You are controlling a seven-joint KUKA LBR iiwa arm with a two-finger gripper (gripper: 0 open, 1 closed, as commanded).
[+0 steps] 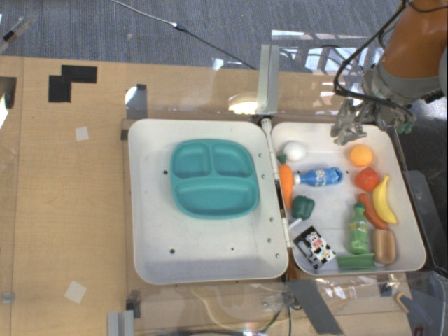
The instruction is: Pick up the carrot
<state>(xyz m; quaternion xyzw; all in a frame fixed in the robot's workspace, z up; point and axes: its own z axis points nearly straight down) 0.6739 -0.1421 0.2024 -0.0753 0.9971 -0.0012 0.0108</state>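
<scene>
Camera view, carrot [285, 181] in right bin [413, 254]

Carrot [285, 180] left of bottle [319, 177]

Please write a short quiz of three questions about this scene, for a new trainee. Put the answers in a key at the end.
1. True or false: the carrot lies on the teal tray.
2. Which item lies nearest to the tool? A) orange B) green bottle C) cow-pattern box
3. Fill in: the carrot lies against the ____ wall of the right bin.

Key: 1 false; 2 A; 3 left
</scene>
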